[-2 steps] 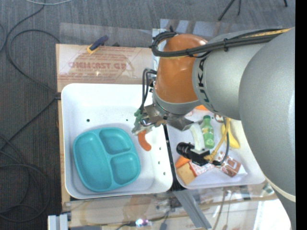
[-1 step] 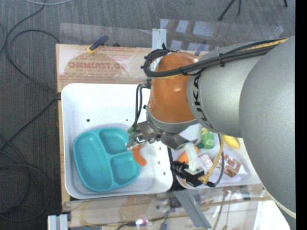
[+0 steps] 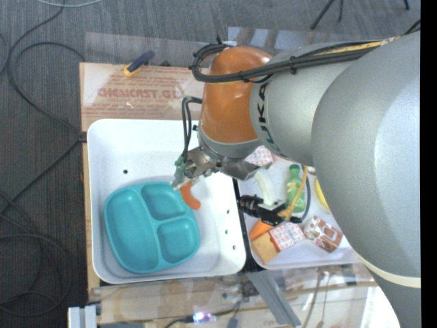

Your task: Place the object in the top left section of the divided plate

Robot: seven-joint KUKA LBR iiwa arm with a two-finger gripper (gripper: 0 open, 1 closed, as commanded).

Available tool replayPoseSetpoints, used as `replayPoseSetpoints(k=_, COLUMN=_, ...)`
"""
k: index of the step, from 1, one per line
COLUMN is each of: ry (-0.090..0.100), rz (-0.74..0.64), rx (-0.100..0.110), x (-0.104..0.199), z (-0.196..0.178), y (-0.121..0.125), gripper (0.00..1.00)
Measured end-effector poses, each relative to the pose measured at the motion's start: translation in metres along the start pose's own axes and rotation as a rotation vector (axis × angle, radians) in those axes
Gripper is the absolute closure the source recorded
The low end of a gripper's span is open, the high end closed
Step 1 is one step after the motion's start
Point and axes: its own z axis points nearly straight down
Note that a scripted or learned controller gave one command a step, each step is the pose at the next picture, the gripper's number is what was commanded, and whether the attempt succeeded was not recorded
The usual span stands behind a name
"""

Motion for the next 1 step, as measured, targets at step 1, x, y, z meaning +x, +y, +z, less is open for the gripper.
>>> replayPoseSetpoints(k=1, ry=0.000, rz=0.000, rx=0.000, x=0.0001, z=-0.0001, y=0.0001, gripper=0.00)
